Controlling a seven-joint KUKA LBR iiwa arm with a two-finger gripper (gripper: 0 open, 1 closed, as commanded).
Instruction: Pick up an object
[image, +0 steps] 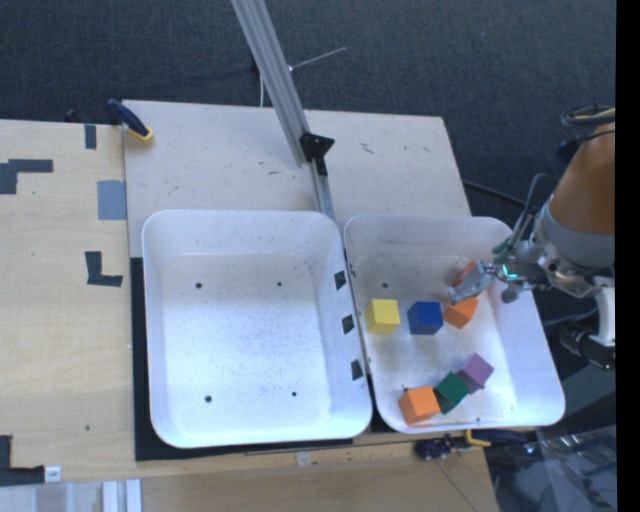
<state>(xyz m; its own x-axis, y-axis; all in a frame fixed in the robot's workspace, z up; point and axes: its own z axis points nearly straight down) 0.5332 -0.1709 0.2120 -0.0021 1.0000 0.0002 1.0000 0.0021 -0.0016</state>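
Two white bins sit side by side; the right bin (520, 390) holds all the blocks. The gripper (468, 290) reaches low over an orange block (461, 312), apparently touching it, though whether the jaws are spread or pinching it I cannot tell. Yellow block (383, 315) and blue block (425, 317) lie just left.

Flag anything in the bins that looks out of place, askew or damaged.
Nothing looks damaged or spilled. The blocks lie loosely in the right bin: the purple block, green block and an orange block crowd together at odd angles near its front edge.
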